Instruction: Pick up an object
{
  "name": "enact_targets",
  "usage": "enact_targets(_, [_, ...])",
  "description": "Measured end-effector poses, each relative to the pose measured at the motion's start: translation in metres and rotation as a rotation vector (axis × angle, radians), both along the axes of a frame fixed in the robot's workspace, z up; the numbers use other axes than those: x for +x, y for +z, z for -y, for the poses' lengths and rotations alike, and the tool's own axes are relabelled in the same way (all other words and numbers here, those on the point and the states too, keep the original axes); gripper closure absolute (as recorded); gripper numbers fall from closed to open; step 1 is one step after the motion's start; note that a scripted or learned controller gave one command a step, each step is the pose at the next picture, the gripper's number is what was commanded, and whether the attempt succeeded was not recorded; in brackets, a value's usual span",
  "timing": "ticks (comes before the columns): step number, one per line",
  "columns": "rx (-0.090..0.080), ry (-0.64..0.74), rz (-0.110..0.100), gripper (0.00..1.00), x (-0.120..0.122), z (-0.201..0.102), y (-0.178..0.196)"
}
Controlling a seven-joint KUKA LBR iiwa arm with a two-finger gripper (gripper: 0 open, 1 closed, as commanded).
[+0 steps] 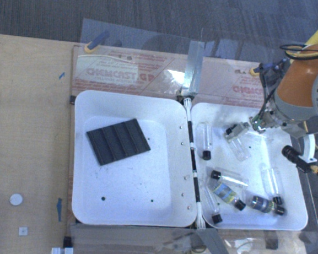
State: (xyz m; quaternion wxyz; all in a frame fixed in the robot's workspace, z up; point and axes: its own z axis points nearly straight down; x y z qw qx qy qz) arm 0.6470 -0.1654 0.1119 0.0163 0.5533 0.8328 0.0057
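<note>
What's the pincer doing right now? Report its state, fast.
Pincer: over the back of the right bin, beside a clear vial with a black cap; whether it is open, closed or holding anything cannot be told.

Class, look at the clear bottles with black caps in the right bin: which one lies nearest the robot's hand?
The bottle at the bin's upper part, just left of the hand; the others lie farther down or left.

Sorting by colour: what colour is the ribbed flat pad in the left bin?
Dark grey, nearly black; the ribbed pad shows in the camera view.
</note>
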Motion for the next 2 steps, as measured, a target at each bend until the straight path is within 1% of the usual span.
enact_targets(1, [-0.008,0.044,0.007,0.0,-0.013,-0.02,-0.004])
enact_targets(2, [0.004,0.094,-0.023,0.0,0.0,-0.052,0.009])
